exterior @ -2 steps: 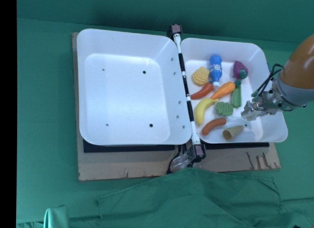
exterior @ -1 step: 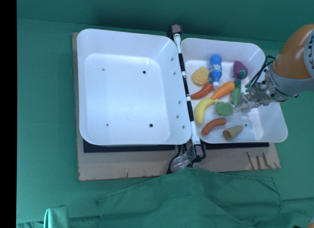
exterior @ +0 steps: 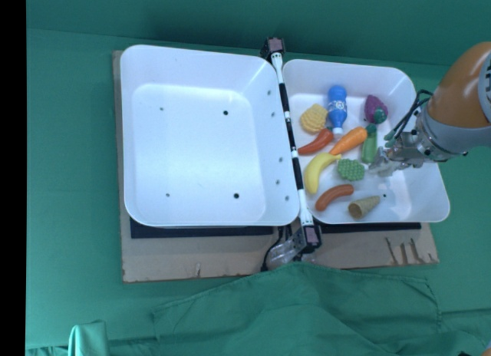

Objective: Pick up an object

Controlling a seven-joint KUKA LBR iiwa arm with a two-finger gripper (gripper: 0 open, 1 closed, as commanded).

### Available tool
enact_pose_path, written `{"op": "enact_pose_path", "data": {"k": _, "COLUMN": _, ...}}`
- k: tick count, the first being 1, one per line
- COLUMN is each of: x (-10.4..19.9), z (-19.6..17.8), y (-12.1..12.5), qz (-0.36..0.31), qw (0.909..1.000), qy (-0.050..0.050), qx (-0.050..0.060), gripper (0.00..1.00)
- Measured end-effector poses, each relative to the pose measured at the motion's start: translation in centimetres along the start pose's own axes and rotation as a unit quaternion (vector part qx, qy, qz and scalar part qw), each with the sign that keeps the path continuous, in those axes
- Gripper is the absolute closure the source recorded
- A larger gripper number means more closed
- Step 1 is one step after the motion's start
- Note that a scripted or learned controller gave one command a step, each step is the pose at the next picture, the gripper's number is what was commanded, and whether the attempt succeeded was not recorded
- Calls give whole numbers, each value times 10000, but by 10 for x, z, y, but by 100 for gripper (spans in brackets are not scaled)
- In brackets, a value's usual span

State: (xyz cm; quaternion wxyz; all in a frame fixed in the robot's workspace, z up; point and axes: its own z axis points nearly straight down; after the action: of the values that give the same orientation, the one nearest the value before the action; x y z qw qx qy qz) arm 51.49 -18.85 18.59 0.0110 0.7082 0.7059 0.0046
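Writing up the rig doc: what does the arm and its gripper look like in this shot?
The arm has a rounded orange band above a grey wrist section. Thin black cables loop along its side toward the gripper, a compact silver-grey metal assembly over the right bin. No markings are legible.

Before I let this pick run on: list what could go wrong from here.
1. The gripper sits low beside the green cucumber-like toy and the orange plastic carrot; it may nudge them aside rather than grasp.
2. The toys lie crowded in the right white bin, so two may catch together.
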Motion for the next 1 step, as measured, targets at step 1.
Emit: {"op": "enact_pose_path", "data": {"k": 1, "x": -2, "z": -13, "y": 2, "qz": 17, "qw": 10000, "qy": -19, "qx": -35, "gripper": 100}}
